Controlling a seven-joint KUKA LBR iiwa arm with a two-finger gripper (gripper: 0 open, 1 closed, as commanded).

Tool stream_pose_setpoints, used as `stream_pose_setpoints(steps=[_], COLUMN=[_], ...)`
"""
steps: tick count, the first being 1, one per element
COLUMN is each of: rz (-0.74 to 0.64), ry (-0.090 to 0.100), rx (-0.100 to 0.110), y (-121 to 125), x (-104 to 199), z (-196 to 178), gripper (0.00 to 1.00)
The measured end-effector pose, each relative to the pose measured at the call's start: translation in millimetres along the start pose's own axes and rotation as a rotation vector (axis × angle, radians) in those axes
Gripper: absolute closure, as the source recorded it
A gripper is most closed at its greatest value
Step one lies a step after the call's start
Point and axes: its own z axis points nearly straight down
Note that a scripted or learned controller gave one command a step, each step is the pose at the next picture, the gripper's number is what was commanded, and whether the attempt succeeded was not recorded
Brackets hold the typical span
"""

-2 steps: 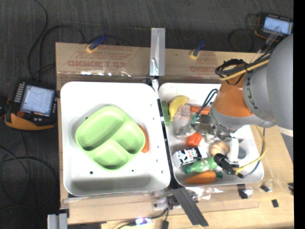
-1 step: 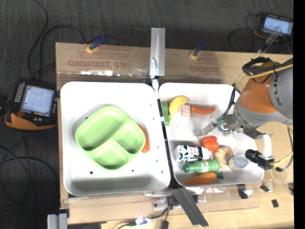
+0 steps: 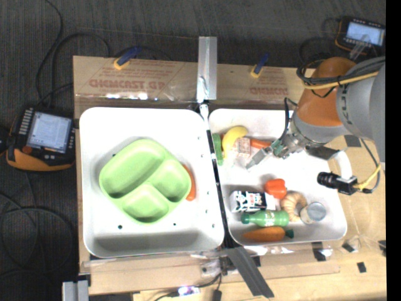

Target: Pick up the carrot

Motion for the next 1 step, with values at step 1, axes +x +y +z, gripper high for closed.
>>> stream_pose_setpoints(steps=[1], rz=[-0.191], ry=[-0.001], rx=[0.001], y=[64.5], x=[12.3], z=[-35.3], gripper=[0.00])
